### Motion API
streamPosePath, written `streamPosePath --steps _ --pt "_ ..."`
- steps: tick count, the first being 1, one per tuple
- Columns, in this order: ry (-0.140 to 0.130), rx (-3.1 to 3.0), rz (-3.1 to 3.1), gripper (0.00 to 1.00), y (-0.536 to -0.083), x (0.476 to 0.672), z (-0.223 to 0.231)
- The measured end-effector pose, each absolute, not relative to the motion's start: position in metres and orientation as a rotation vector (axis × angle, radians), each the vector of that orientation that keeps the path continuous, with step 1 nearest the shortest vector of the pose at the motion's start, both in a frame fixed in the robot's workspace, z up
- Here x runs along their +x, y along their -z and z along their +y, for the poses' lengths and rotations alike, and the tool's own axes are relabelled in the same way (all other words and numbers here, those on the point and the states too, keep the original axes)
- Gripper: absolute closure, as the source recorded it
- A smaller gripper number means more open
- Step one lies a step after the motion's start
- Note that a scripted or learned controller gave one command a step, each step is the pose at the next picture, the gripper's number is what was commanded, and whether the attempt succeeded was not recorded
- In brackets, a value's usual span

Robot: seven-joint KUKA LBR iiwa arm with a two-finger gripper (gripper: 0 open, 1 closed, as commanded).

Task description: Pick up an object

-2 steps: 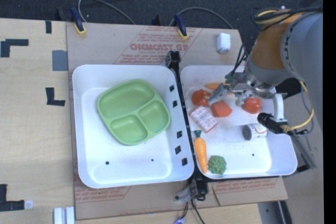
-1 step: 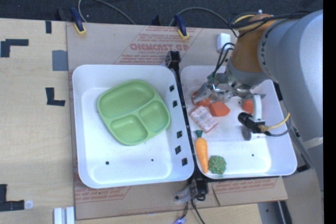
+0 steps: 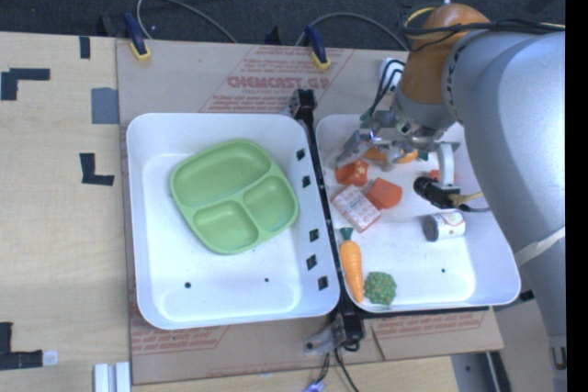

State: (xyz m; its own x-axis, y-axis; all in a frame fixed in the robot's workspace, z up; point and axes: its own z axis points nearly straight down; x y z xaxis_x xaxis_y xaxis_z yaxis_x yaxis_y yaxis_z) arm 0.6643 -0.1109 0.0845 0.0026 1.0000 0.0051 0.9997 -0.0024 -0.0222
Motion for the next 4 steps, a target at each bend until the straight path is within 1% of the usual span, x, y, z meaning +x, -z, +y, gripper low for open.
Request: streamPosePath --steps 1,2,3,4 --pt "-0.014 -2.216 -2.217 1.0 -0.095 0.666 -0.112" --pt "-0.015 -2.216 -2.218 0.0 -0.095 0.666 -0.112" --pt "-0.016 -2.215 -2.219 1.0 -0.105 0.666 -0.111" --pt "-0.018 -2.215 -2.219 0.0 -0.104 0.666 -0.111"
